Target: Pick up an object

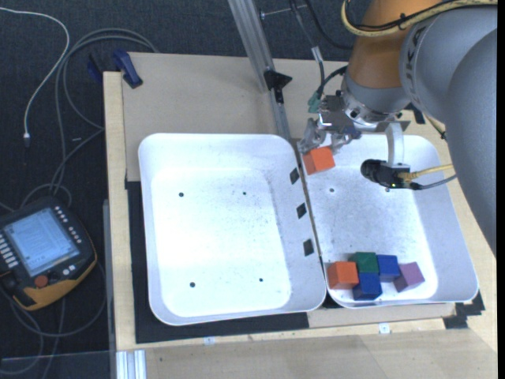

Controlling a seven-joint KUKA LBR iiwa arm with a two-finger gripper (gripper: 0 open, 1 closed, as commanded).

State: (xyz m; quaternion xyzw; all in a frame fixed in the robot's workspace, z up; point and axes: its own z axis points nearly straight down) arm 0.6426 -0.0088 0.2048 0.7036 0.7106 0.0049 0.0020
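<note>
Nearest us, a cluster of blocks (375, 275) crowds the right bin's (446, 235) front rim. We note the gripper (321, 142) at that bin's back-left corner, beside the dividing edge, clamped on an orange block (319, 161) lifted clear. We see open floor between. Left bin (213, 227) is bare.

Grey robot arm with an orange band reaches in from the right — its gripper (319, 142) holds an orange block (319, 161) above the right bin (442, 212). Five blocks — orange, green, two blue, purple — cluster at that bin's near edge.
</note>
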